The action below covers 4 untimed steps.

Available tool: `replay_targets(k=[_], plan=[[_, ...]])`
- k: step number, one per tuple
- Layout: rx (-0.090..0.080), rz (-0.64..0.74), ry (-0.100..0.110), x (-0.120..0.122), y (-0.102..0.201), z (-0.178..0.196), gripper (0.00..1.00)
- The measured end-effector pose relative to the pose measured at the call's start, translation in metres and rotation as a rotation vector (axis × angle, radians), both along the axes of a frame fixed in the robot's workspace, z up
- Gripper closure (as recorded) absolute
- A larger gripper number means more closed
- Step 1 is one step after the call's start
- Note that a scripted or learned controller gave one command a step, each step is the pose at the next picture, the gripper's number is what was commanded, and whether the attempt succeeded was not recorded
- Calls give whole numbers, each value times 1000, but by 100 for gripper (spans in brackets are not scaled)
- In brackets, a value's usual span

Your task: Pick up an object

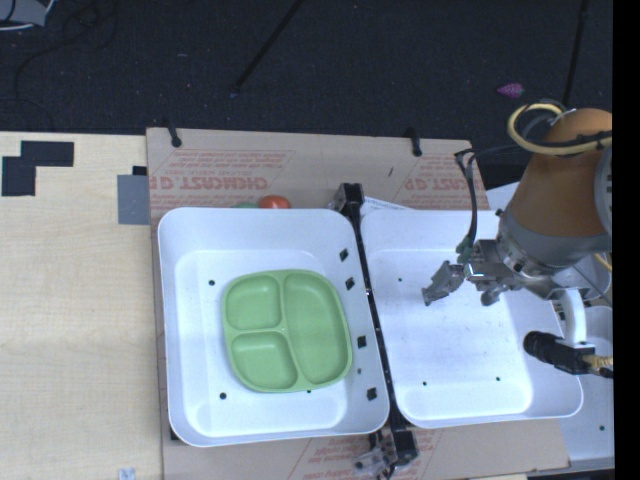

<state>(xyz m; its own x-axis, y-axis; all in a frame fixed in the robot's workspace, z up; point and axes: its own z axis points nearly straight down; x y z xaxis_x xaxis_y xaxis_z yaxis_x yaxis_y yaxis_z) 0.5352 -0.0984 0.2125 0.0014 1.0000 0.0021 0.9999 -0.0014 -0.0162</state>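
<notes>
1. Background: dark carpeted floor (300,48) runs along the top of the view, with cables lying on it. A pale wooden bench (70,318) fills the left side.
2. A cardboard sheet (300,173) lies under both bins. It bears red printed lettering, seen upside down and mirrored; the wording cannot be read with confidence. More red print shows at the bottom edge, also illegible.
3. Left bin (190,248): white and shallow. It holds a green divided plate (287,330) with three compartments, lying flat near the bin's centre.
4. A small red-orange object (274,203) sits just beyond the left bin's far rim, on the cardboard; its type cannot be determined.
5. Right bin (450,368): white, touching the left bin along a black divider (365,308).
6. The arm (560,198), orange band visible, reaches in from the right. The gripper (455,280) hangs above the right bin's upper middle area.
7. Fingers: whether apart or together cannot be determined. Nothing is seen held.
</notes>
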Motion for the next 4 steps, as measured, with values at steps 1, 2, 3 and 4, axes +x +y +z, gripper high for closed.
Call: replay_targets(k=[1, 2, 3, 4], plan=[[-1, 2, -12, 3, 0, 6, 0], [-1, 1, -8, 3, -3, -38, 0], [0, 1, -6, -9, -1, -94, 0], [-1, 1, -12, -10, 0, -126, 0]])
